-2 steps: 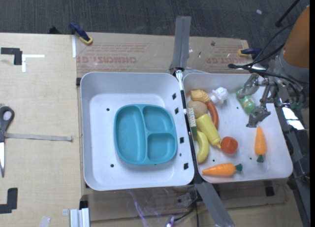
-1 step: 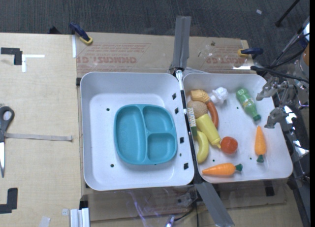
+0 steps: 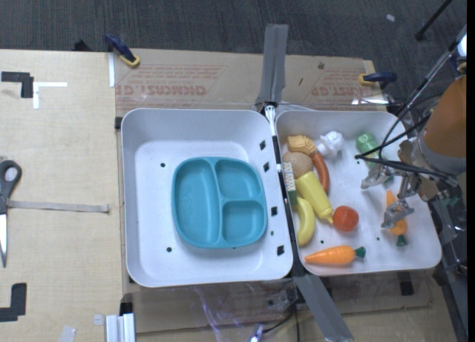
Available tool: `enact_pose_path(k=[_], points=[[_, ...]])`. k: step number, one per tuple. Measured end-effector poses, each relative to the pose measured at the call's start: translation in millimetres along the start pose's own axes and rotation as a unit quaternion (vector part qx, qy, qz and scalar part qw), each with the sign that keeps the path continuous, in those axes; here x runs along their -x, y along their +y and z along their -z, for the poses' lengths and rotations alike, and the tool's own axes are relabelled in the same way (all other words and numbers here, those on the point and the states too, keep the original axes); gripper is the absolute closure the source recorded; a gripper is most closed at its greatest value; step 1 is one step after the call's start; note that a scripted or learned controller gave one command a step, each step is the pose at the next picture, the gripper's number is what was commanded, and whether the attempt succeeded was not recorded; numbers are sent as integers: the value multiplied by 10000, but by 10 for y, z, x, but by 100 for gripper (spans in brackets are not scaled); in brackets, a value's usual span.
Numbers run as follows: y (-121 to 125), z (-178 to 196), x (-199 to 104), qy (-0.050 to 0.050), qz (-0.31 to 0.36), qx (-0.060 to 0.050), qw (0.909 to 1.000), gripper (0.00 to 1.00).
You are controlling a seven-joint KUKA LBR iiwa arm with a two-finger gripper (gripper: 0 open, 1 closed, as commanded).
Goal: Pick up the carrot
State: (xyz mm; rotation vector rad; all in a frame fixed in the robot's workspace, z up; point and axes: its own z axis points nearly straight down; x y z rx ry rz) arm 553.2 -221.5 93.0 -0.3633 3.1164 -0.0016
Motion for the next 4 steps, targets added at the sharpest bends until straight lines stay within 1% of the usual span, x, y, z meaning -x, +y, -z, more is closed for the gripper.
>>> enact_pose_path(k=[1, 2, 3, 4], points=[[96, 1, -274, -5, 1084, 17, 9941, 0], [96, 109, -242, -32, 1112, -7, 9938, 100], [98, 109, -240, -32, 1114, -6, 9938, 0], [188, 2, -489, -1, 1589, -2, 9873, 0]])
